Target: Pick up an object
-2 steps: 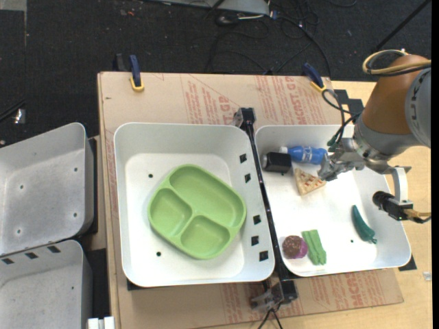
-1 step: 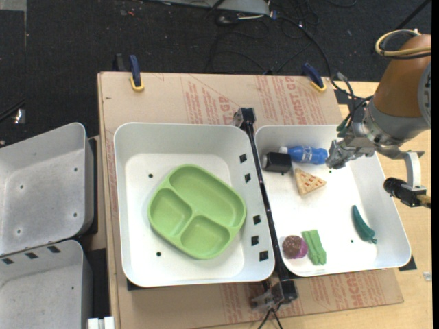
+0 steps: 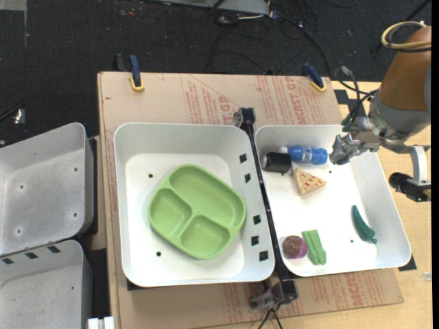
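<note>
Gripper [image 3: 341, 151] hangs over the right bin's [image 3: 384, 204] far edge beside the blue bottle [image 3: 307, 155], likely its target; finger state indiscernible.

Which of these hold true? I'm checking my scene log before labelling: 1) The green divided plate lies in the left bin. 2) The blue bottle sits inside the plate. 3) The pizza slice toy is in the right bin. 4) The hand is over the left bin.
1) True: the green divided plate lies in the left bin.
2) False: the blue bottle lies in the right bin, near its far edge.
3) True: the pizza slice toy lies just below the bottle.
4) False: the hand is over the right bin, beside the bottle.
</note>
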Tool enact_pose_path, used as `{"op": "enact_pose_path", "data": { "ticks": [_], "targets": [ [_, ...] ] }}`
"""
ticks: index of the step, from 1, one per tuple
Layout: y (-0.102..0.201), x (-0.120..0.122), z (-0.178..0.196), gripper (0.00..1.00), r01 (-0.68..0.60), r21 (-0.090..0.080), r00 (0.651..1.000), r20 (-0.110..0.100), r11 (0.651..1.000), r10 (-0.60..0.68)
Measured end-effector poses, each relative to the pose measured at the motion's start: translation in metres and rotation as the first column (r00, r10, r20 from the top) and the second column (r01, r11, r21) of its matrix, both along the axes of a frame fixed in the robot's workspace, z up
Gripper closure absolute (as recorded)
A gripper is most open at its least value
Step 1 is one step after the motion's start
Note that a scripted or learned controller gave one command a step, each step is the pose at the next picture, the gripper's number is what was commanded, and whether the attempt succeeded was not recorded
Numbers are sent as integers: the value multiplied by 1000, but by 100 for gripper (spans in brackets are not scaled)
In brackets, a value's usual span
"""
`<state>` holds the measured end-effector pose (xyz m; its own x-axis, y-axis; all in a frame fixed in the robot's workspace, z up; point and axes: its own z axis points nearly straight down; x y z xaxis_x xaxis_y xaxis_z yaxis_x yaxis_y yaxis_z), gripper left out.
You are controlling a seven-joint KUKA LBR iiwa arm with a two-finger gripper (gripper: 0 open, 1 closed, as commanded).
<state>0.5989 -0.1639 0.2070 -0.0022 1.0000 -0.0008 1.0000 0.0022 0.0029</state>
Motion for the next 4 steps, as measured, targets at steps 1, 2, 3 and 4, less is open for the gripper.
{"op": "enact_pose_path", "data": {
  "ticks": [1, 2, 3, 4],
  "targets": [
    [50, -10, -7, 100, -4, 2, 1000, -5, 1000, 4],
    [109, -9, -9, 100, -6, 3, 1000, -4, 1000, 6],
    [160, -20, -14, 100, -5, 2, 1000, -6, 1000, 5],
    [214, -19, 0, 100, -6, 2, 1000, -2, 1000, 6]
  ]
}}
